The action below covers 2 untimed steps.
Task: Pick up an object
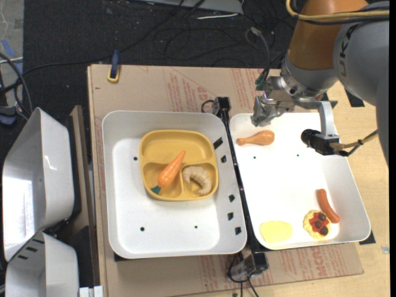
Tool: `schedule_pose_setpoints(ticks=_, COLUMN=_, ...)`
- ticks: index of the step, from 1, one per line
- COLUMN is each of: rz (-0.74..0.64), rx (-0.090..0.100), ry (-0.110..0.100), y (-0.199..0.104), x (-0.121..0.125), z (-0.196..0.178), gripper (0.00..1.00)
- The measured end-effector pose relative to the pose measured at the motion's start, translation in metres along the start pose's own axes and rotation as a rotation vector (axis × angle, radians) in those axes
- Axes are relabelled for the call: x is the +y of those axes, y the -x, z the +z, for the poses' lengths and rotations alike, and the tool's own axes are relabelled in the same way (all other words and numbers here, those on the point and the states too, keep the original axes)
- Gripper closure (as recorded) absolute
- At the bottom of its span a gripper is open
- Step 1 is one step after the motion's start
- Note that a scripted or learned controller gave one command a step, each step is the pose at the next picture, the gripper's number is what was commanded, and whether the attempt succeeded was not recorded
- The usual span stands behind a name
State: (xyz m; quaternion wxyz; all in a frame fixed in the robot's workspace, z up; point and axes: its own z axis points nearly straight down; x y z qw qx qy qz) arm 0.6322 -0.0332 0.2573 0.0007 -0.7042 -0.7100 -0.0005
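Note:
My gripper (265, 115) hangs over the far left corner of the right bin (297, 190). A tan toy drumstick (257, 139) lies on the bin floor just in front of it and slightly left, apart from it. Further off in the same bin are a red sausage (328, 205), a small toy pizza (318, 223) and a flat yellow slice (275, 231), all near the front edge. The left bin (124, 221) holds a yellow divided plate (154, 142) with an orange carrot (172, 169) and a pale shrimp-like piece (199, 178).
The grey arm with its orange band (322, 17) fills the upper right. A black fitting (314, 140) on a bracket hangs over the right bin's far right side. Black clips (230, 166) line the divider between the bins. Cables lie beyond the bench.

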Motion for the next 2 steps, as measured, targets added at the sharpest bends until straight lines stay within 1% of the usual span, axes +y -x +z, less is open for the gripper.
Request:
schedule_pose_setpoints(ticks=1, rz=0.0, rx=0.0, ry=-0.002, y=-0.058, x=-0.017, z=0.002, gripper=1.0)
schedule_pose_setpoints(ticks=2, rz=0.0, rx=0.0, ry=0.0, y=-0.11, x=-0.013, z=0.006, gripper=1.0)
